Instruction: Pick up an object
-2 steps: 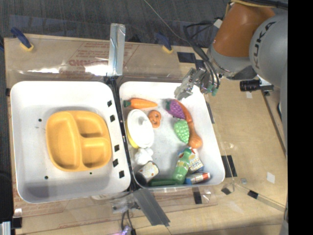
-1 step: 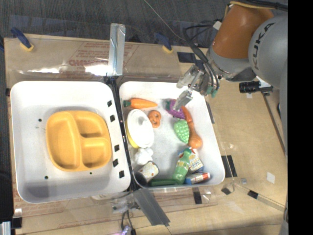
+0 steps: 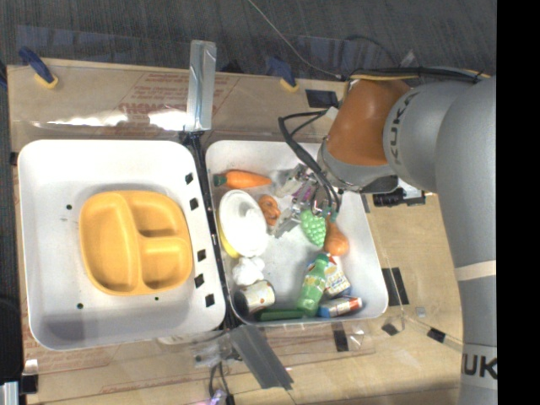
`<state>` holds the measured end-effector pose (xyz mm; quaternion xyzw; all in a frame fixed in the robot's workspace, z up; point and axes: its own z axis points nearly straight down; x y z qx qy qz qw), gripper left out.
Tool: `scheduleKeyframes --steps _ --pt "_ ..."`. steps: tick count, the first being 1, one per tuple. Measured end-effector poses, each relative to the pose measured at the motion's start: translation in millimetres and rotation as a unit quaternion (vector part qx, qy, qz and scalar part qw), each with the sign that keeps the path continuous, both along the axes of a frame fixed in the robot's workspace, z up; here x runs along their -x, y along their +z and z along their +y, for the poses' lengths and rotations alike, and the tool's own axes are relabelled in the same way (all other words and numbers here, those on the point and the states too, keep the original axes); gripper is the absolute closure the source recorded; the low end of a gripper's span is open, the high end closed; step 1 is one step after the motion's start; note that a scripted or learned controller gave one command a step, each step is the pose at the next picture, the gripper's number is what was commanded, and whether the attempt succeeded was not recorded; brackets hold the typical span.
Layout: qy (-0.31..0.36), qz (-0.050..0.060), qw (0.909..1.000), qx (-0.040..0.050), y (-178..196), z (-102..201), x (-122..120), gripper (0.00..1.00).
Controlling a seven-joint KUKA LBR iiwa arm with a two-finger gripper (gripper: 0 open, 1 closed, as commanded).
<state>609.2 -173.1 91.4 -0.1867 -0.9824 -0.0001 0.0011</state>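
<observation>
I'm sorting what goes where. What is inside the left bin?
The left bin holds one yellow divided tray, lying flat near its middle with nothing in its compartments. Whatever lies beneath the tray is covered.

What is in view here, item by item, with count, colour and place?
bins: two, white, side by side on the bench
divided tray: one, yellow, in the left bin
carrot: one, orange, top of the right bin
bowl: one, white, left side of the right bin
grapes: one bunch, green, middle of the right bin
bottle: one, green, lower right bin
small cup: one, pale, bottom of the right bin
arm: one, grey with orange band, reaching in from the right
gripper: one, over the right bin
</observation>
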Motion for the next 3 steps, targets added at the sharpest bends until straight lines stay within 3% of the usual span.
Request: scheduleKeyframes --steps 1,2,3 --pt "0.077 -0.001 0.9970 -0.0001 2 1 24 0.00" --pt "0.008 -0.005 0.9999 0.0041 4 47 45 0.00" --pt "-0.234 -0.002 0.9723 0.0018 2 44 49 0.00"
